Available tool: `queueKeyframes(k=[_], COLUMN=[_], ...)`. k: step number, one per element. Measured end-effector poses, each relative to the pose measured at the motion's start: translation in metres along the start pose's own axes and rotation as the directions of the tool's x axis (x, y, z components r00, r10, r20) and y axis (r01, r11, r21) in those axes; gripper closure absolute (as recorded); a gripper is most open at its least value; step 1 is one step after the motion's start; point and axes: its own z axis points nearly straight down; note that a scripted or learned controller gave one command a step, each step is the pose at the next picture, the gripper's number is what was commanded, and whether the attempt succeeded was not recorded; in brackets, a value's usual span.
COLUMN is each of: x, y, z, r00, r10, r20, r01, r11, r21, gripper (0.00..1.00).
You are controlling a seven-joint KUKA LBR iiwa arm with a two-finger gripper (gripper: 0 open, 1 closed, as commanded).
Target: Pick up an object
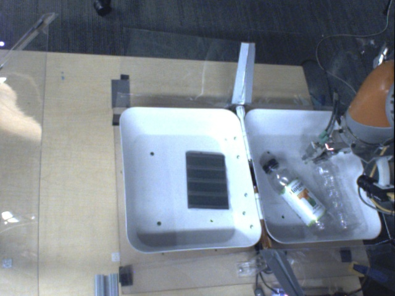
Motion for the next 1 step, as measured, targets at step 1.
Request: queueKeyframes(k=[1], x=[0.0511], y=[-0.0282], z=[-0.0406], r00=[0.996], r10=[-0.091], r20=[0.010], r01=[0.091], r11=[0.996], r21=[-0.021], gripper=[1.00])
